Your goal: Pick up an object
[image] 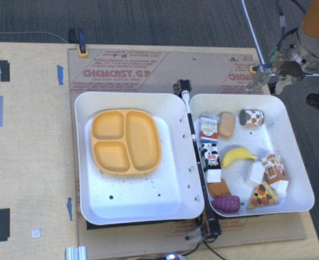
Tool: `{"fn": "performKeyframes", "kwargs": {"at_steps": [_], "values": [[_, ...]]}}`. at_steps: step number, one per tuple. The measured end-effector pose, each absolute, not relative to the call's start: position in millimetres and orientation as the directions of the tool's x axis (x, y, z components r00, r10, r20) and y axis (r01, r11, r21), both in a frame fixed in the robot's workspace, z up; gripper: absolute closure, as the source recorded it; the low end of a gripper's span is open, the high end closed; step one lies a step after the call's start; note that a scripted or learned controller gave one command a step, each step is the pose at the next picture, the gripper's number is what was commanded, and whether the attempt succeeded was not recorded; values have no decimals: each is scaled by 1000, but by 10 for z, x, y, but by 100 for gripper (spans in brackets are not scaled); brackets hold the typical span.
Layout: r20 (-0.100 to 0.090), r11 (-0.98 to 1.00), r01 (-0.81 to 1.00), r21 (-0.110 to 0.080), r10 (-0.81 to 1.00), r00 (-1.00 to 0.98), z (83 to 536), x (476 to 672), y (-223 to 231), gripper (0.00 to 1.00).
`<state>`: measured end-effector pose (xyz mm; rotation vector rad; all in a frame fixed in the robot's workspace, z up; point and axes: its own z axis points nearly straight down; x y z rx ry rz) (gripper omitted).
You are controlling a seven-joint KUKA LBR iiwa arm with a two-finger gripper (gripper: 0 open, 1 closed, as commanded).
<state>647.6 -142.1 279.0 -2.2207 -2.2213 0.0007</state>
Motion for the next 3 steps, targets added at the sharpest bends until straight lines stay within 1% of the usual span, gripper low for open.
{"fn": "performKeyframes", "kwargs": {"at_steps": [1,2,3], "values": [[0,0,1000,-1,1000,0,1595,6664,-1744,0],[-1,1,1000,2,1000,-1,1246,6672,-1821,0],[-1,-1,1000,3,1000,1,910,6067,-1661,0]]}}
